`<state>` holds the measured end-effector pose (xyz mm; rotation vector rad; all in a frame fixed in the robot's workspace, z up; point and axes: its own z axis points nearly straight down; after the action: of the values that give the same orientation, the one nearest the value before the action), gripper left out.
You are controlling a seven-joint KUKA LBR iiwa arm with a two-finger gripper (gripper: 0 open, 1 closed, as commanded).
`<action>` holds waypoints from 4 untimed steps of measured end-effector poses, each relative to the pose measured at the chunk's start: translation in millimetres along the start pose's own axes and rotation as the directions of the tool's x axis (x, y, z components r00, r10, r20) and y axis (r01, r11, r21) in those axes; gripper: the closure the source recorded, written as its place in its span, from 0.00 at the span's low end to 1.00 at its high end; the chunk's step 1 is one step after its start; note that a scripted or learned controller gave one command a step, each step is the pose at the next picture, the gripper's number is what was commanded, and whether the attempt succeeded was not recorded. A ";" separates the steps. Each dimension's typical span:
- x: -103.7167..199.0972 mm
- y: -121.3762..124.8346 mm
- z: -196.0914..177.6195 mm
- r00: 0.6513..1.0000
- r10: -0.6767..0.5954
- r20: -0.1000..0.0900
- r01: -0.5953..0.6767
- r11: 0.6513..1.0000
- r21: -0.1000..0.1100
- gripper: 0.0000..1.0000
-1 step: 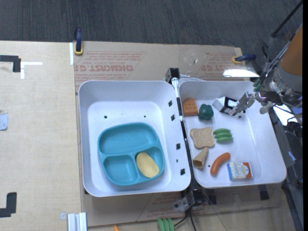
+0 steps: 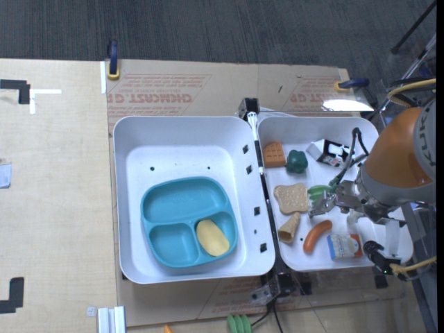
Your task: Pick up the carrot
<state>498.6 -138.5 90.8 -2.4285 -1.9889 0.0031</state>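
The carrot [image 2: 317,236] is short, smooth and orange-red — lying tilted. It rests near the front of the right bin [image 2: 305,261].

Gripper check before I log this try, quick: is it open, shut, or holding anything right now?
End effector: cannot be told; it sits low in the right bin, just above the carrot, which lies on the bin floor.

Both white bins [image 2: 132,207] look like smooth, slightly glossy plastic, and so does the teal divided plate [image 2: 156,207]. The bench [image 2: 48,186] has a pale matt wood finish, with a brown cardboard sheet [image 2: 180,92] laid on it. The claw [image 2: 325,201] looks like dull grey metal
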 end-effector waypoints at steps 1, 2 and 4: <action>86.2 -37.8 -100.1 0.997 0.076 0.000 -0.076 0.997 -0.001 0.00; 138.9 -47.9 -100.2 0.983 0.181 0.000 -0.181 0.983 -0.003 0.00; 148.5 101.2 -99.7 0.834 0.551 0.004 -0.551 0.834 -0.001 0.00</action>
<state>627.4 -12.9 190.1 -2.9010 -1.2068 0.0099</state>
